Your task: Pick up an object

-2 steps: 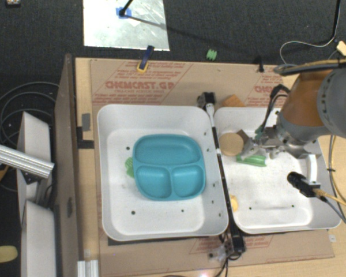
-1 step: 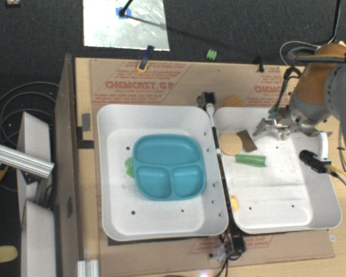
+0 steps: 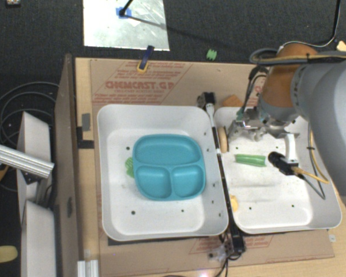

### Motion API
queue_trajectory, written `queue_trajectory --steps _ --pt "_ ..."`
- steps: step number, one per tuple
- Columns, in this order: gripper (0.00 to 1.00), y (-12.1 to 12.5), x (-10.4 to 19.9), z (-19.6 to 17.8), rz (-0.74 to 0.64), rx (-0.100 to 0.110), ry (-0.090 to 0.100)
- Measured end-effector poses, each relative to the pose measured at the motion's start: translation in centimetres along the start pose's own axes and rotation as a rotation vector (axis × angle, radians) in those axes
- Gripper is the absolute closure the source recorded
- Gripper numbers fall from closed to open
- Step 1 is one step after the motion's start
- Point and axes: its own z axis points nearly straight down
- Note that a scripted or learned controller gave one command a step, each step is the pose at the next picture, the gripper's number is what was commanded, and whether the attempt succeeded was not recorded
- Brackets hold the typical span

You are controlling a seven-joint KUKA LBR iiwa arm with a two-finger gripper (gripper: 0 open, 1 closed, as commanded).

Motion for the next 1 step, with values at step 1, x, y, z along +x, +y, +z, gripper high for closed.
queue_trajectory --steps 1 --pt "0.00 -2.84 -2.62 0.20 0.010 0.006 0.011"
